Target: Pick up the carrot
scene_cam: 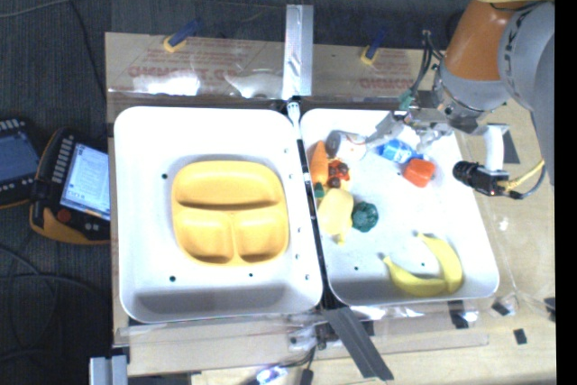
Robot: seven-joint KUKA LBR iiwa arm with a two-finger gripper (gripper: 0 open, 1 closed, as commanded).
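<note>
Camera view: carrot [318,160] lies by right bin's [469,221] left edge. Gripper [416,123] near back edge, grip unclear.

Bright, even overhead light; the white bins [216,302] left of the tool [416,123] glare slightly. Shadows soft, overall focus mildly blurred.

Arm [505,32] cut off at right edge; hand [416,123] fingers indistinct.

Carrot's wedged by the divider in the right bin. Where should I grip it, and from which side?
Grip the carrot at its upper, exposed end, coming straight down. It lies along the right bin's left wall, with a small red item crowding its lower end, so close along its length, probably.
</note>
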